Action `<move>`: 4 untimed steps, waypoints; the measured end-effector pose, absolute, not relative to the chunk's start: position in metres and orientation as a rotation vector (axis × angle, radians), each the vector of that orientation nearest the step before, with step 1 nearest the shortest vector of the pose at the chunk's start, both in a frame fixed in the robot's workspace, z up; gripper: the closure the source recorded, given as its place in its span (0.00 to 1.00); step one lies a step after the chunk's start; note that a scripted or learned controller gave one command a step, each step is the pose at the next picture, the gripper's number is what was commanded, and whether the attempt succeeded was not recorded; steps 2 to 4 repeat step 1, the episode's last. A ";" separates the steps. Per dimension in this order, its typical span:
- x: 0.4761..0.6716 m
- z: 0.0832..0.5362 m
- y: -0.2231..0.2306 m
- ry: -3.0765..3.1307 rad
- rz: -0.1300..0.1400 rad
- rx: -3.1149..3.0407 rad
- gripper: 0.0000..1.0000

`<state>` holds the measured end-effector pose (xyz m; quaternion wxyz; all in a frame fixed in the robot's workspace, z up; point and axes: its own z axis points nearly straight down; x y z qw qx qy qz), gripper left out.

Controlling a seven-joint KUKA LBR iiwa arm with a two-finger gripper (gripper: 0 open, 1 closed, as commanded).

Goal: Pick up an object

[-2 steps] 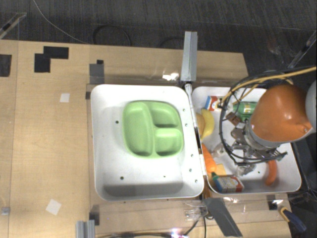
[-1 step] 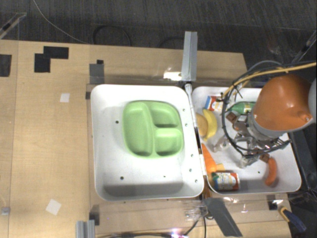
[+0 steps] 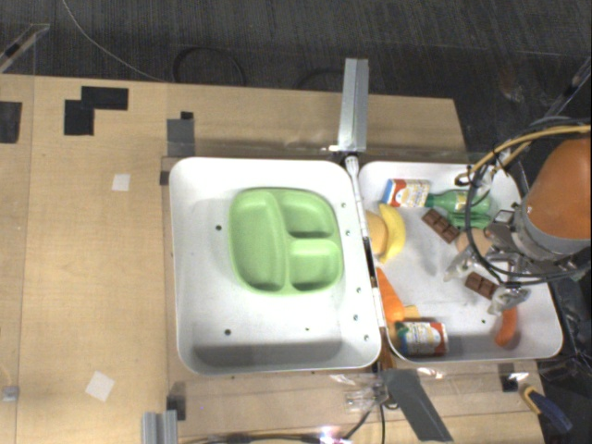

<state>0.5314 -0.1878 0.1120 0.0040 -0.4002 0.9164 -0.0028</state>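
Chocolate bar point(image 3: 480, 286), brown and small, just below the gripper point(image 3: 484, 265) in the right bin point(image 3: 536, 340), claw state impossible to tell; open white floor around it, carrot point(image 3: 506, 326) near the rim, banana point(image 3: 391, 231) and can point(image 3: 421, 337) leftward, green tray point(image 3: 282, 239) in left bin point(image 3: 199, 276).

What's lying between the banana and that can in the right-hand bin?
In the camera view, an orange carrot lies between the banana and the can, along the bin's left wall.
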 end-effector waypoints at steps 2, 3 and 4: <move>0.506 0.091 -0.170 2.932 -0.017 -1.084 0.00; 0.506 0.091 -0.170 2.932 -0.017 -1.084 0.00; 0.506 0.091 -0.170 2.932 -0.017 -1.084 0.00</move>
